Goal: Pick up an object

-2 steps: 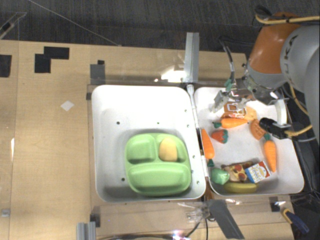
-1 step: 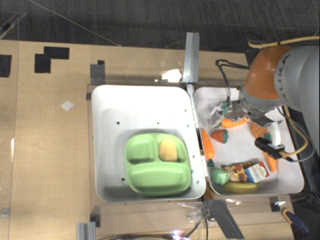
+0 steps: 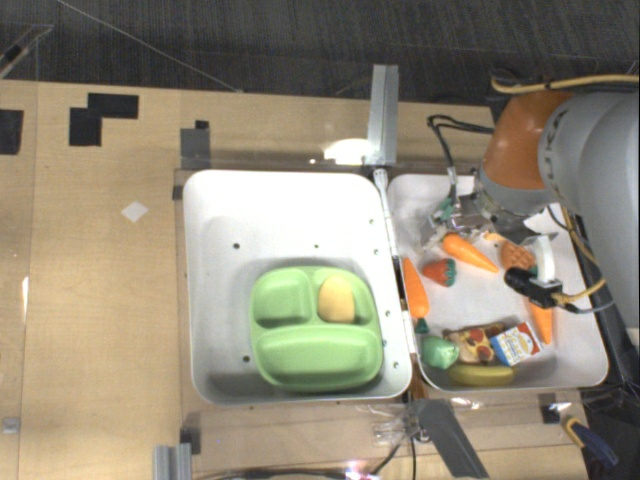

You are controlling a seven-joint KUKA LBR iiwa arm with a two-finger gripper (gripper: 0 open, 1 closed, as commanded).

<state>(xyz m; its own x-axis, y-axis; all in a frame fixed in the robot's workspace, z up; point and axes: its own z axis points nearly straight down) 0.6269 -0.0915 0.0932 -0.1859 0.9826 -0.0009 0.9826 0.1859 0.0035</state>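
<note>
Orange carrot lay right under my arm's fingers.
I couldn't tell if they were spread or pinching.

Sat low in the right bin, gripper just above an orange carrot. Held a yellow lemon, the green tray in the left bin.

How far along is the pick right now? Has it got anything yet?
Done: the arm has reached into the right bin. In hand: the gripper sits low just above the carrot, but nothing is visibly held. Left: the grasp and lift. The strawberry, banana and the yellow item in the green tray lie untouched.
</note>
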